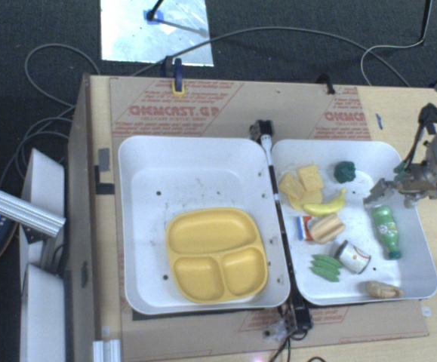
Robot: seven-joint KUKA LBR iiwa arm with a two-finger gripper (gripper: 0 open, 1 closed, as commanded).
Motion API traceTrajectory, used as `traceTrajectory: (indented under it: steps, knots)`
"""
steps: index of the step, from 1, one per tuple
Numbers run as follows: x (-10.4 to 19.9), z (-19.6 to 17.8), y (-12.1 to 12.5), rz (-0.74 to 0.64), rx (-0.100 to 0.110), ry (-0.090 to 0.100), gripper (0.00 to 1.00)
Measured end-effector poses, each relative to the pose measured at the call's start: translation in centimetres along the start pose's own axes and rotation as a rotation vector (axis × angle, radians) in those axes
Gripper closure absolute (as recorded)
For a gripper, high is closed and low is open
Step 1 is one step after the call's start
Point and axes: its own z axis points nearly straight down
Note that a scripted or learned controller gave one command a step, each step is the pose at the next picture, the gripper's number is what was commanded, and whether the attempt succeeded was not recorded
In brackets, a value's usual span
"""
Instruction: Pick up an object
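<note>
one green bottle (pixel 385 231) lies just below the pincer (pixel 378 193), whose grip state is unclear.

1. The left bin (pixel 139 172) has bare floor along its far edge and down its left side; a yellow divided tray (pixel 216 253) takes up the near-right part.
2. The right bin (pixel 410 281) is crowded: cheese pieces (pixel 303 183), banana (pixel 325 205), bread roll (pixel 326 228), pea pods (pixel 325 267) and can (pixel 352 257) cluster against its left wall.
3. A green bottle (pixel 385 231) lies by the right edge, just beside the gripper (pixel 383 189).
4. Bare floor shows toward the far-right corner, past a dark green piece (pixel 344 171).
</note>
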Motion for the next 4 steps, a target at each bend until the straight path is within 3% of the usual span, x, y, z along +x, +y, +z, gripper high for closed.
traceTrajectory:
  steps: [1, 2, 3, 4]
  knots:
    - [-1.7, 6.7, 2.0, 0.001, 0.002, 0.0, 0.0]
    - [-1.7, 12.0, 1.1, 0.001, 0.001, 0.0, 0.0]
    - [-1.8, 10.9, 1.2, 0.0, -0.002, -0.001, 1.0]
    - [2.5, 11.9, 7.6, -0.002, -0.001, 0.001, 1.0]
